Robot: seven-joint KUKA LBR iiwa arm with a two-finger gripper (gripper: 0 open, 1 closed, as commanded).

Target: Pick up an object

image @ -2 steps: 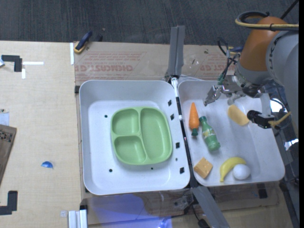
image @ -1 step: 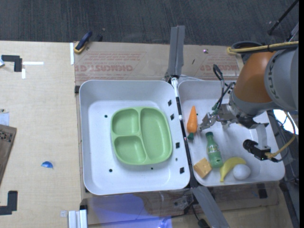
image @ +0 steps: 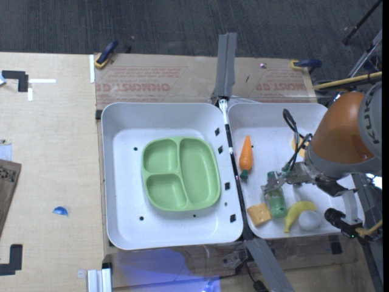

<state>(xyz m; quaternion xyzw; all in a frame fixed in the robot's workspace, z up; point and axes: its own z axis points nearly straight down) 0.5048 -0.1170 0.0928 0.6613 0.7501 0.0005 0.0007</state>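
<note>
In the right bin (image: 255, 115), our pincer (image: 275, 184), whose spread we cannot tell, hangs just above the green bottle (image: 277, 203), with the banana (image: 296, 214) at four o'clock; the bottle looks light, stiff and slippery, so we would take it across its middle.

Right bin (image: 258, 111): crowded at 6 o'clock w/ green bottle (image: 276, 203), cheese wedge (image: 258, 214), banana (image: 296, 213) and white egg-like obj (image: 309, 220) packed close, some touching. Gripper (image: 273, 183) sits just above the bottle, arm (image: 340, 139) covering the 3 o'clock side. Carrot (image: 245, 154) upright-lying near 9 o'clock wall, close to divider. Open floor at 12 o'clock, between carrot and arm. Left bin (image: 115, 163): green divided plate (image: 181, 174) takes centre; free strip round it at 12, 9 and 6 o'clock.
</note>
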